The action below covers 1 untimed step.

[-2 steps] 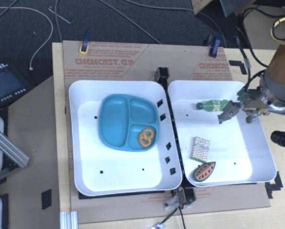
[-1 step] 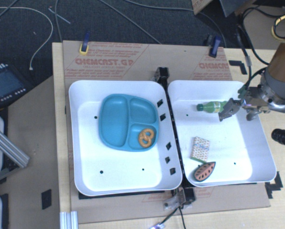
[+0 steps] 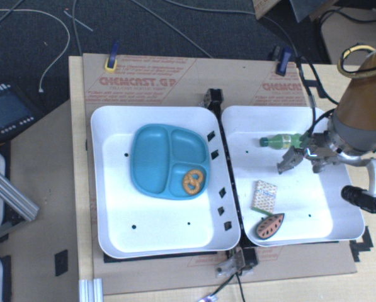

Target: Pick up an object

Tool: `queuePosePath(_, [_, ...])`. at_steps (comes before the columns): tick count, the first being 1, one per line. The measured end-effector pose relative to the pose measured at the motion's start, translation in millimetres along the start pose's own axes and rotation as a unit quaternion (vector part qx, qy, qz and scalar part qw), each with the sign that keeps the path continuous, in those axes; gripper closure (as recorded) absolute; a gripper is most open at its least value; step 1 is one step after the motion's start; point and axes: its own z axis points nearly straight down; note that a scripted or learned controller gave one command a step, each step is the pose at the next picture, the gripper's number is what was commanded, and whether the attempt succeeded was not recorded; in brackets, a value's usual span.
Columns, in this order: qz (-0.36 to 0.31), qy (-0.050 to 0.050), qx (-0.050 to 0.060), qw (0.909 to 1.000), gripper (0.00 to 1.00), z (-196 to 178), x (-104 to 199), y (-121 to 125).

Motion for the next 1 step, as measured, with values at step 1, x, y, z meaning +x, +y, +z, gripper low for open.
queuePosePath(1, [0.0,0.0,-0.001,1.0,0.0,42.1,2.0,0.5])
